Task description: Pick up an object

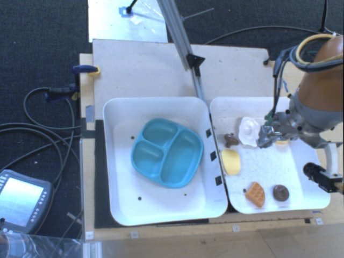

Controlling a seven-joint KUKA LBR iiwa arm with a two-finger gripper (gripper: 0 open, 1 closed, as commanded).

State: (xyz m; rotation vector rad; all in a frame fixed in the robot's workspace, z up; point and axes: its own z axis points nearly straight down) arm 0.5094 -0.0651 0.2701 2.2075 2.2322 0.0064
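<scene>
A dark carpeted floor surrounds a pale bench (161, 69) that carries two shallow white bins side by side. The left bin (121, 198) holds a blue divided plate (167, 152), lying flat near its middle. The right bin (301, 168) holds several small things: a white crumpled object (248, 130) near the upper middle, a small brown piece (231, 140) just to its left, a pale yellow object (231, 161) close to the bin's left wall, an orange waffle-like piece (256, 194) toward the front, and a round brown item (280, 192) just beside it on the right. The grey arm with its orange band (322, 85) reaches in from the right, and the pincer (267, 134) sits low over the right bin, touching or just beside the white crumpled object's right edge. Whether it is released or clenched cannot be told from this angle, and nothing is clearly seen in its grip. A tablet-like pendant (21, 198) lies on the floor at the left among black cables (37, 122).
</scene>
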